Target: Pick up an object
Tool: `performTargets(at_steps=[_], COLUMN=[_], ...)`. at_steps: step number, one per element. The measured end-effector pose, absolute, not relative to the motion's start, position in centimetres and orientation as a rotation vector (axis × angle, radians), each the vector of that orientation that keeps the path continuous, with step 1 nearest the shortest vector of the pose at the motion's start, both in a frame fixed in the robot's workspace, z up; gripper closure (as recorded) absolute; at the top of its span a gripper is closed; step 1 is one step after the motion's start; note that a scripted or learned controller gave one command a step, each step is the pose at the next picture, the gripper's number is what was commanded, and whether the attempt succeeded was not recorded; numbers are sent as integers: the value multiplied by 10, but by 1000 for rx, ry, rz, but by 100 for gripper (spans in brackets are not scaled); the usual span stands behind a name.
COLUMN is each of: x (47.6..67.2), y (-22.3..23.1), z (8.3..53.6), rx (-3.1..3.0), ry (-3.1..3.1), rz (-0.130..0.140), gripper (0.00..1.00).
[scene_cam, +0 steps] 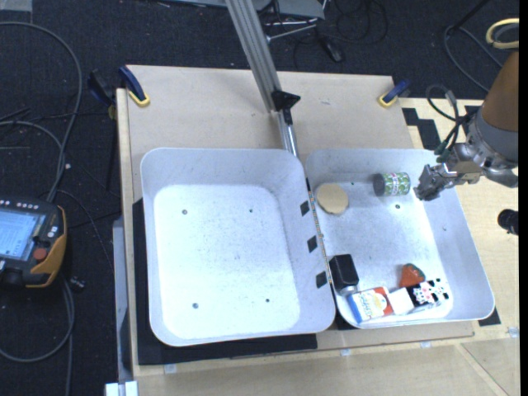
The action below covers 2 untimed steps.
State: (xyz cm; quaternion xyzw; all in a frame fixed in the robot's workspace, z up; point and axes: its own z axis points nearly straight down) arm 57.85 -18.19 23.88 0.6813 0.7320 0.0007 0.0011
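Can (393,184) just beside pincer (429,190)

Even, soft overhead light; low-res, slightly soft pic.

White bins (223,246) bright but not blown out, faint speckle visible; dark floor (58,48) underexposed, cables barely readable. Shadows weak, short, close under objs. Mild blur on arm (499,114) at right edge; no strong glare.

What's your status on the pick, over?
Gripper at right bin's right rim, nothing seen between fingers. Nearest item: small can, lying just left of it. Tan disc farther left, apart. Nothing between gripper and can.
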Motion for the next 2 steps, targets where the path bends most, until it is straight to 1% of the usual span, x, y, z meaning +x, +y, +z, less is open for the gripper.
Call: performTargets(at_steps=[1, 2], x=[579, 524], y=[-182, -212], z=[247, 87], rx=[2139, 2224], ry=[2300, 2220], rz=[1, 0], gripper=[100, 100])
